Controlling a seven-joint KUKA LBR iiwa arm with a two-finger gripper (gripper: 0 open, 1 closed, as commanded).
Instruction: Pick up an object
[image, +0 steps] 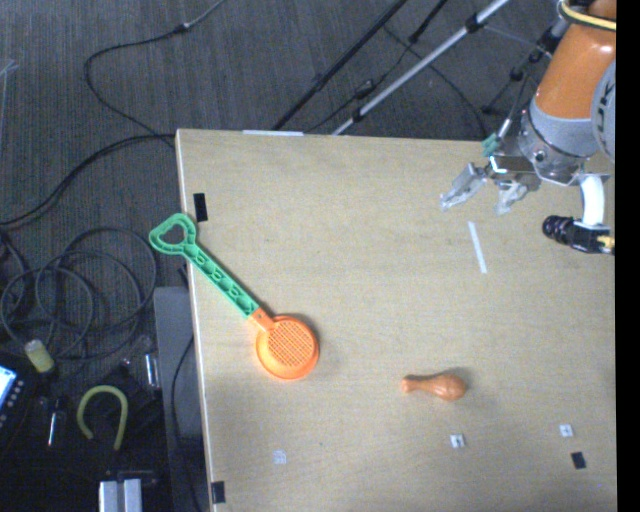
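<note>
Smooth orange drumstick-shaped toy (435, 386), mesh-headed green-handled strainer (240, 303); metal end effector (485, 194) spread open, holding nothing.

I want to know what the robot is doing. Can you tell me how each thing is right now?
End effector: open, holding nothing, up over the far right of the board.
Strainer toy: lying flat, green handle reaching past the board's left edge, orange head on the board.
Orange drumstick toy: lying on its side, untouched.
White stick: lying flat below the end effector.
</note>
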